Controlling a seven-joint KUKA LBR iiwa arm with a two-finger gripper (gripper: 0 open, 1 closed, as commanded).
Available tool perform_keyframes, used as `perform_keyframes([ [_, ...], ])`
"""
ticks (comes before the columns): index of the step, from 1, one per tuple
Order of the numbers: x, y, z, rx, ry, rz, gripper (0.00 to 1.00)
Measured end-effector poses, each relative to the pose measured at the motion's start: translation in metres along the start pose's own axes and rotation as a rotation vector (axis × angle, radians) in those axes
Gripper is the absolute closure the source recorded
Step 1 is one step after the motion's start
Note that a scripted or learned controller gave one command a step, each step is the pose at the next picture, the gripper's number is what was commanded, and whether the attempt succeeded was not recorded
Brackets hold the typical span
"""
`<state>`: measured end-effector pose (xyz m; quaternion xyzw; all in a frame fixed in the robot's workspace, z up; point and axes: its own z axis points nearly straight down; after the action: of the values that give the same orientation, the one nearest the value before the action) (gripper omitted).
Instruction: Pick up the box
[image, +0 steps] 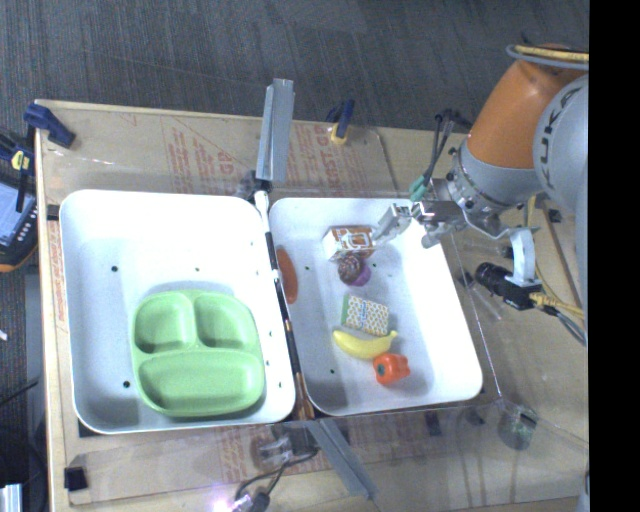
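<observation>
- Reaching in from the right, the grey arm (530, 120) with its orange band hangs over the far right corner of the right bin (455, 330).
- Its gripper (398, 220) sits low at the bin's far end, just beside a small orange-and-white box (352, 238); whether the tips touch the box cannot be told, and nothing is seen lifted.
- Whether the hand is clenched or released cannot be told from this angle.
- The box lies in the far part of the right bin, touching a dark purple round item (352, 267) just nearer the camera.
- Nearer still lie a green-and-white patterned packet (366, 314), a yellow banana (364, 344) against its near edge, and a red-orange toy fruit (391, 369) beside the banana's right end.
- A brownish-red oblong item (287, 274) rests against the right bin's left wall, apart from the others.
- The left bin (90, 250) holds a green three-section tray (198, 352) in its near half.
</observation>
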<state>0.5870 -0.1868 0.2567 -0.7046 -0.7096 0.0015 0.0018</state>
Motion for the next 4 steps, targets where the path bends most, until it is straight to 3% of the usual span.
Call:
perform_keyframes([
  [1, -0.004, -0.044, 0.103, 0.001, -0.001, -0.111, 0.0],
  [2, -0.008, -0.058, 0.161, -0.01, -0.003, -0.165, 0.0],
  [3, -0.01, -0.057, 0.15, -0.009, -0.008, -0.168, 1.0],
  [4, -0.01, -0.057, 0.15, -0.01, -0.008, -0.168, 0.0],
])
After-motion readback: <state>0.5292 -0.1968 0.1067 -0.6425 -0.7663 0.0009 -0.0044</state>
